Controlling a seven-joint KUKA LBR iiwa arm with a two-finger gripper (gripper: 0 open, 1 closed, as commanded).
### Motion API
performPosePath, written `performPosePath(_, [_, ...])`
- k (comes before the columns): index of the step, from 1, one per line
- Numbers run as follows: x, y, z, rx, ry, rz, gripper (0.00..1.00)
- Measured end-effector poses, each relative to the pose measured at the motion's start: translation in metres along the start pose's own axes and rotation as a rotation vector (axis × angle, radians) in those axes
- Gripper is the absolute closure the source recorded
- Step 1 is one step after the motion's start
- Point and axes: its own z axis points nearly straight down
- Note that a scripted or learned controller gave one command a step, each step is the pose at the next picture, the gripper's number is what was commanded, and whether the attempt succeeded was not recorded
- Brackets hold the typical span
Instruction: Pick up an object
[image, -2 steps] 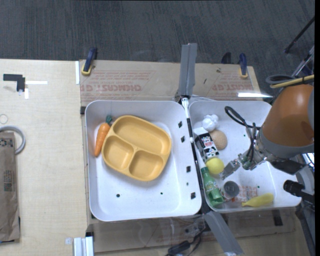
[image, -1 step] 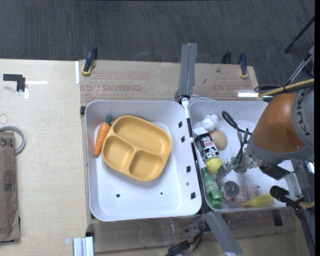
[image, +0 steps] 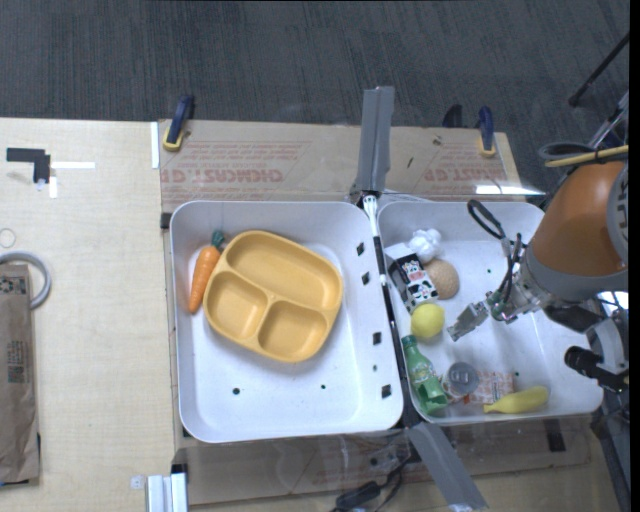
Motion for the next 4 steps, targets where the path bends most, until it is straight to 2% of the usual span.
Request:
performPosePath(1, [0.038,-0.017,0.015,0.005,0.002,0.601,0.0])
performPosePath(2, [0.022,0.059,0.014,0.003,0.0,0.574,0.0])
performPosePath(3, [-0.031,-0.006,-0.07,0.003,0.0,0.71,0.0])
performPosePath(4, [0.037,-0.034,0.014,0.005,0.001,0.773,0.0])
